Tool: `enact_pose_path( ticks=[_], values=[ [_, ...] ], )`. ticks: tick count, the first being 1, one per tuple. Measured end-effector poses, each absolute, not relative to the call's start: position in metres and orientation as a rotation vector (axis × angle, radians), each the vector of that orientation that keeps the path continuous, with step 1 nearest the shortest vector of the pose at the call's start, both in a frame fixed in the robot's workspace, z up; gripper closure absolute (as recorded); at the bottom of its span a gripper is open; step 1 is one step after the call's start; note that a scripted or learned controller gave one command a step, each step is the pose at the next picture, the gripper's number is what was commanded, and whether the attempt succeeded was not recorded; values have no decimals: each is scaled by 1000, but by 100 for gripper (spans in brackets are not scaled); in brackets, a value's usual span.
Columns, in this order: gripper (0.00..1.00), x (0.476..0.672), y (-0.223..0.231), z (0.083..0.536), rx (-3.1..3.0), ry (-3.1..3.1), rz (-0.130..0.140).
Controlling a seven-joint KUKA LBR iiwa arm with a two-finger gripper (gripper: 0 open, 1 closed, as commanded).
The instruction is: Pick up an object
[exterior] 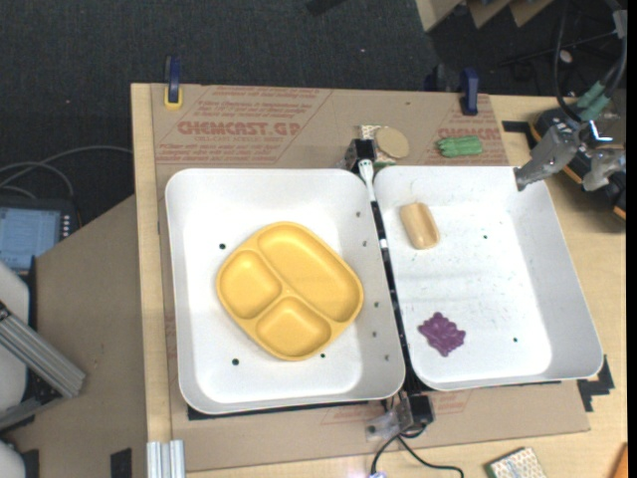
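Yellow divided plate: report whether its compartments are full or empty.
Empty. All three compartments of the yellow divided plate show bare yellow; it lies flat in the left bin.

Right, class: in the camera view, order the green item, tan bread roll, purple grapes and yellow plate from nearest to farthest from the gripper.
Measured from the gripper at the right bin's top right corner:
1. Green item, on the board above the right bin.
2. Tan bread roll, right bin, upper left.
3. Purple grapes, right bin, lower part.
4. Yellow plate, left bin.

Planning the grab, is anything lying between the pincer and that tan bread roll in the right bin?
Nothing visible does. The pincer sits at the right bin's upper right rim; the tan roll lies apart, with bare white floor between. The purple grapes lie well below.
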State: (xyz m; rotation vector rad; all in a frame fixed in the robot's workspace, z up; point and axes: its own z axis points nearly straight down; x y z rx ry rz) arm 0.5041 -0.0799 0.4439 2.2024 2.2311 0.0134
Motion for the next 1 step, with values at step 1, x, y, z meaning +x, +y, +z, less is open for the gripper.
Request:
enact_pose_path(
  ticks=[1],
  values=[
    [100, 503, -86, 452, 2214, 2217, 8]
  ],
)
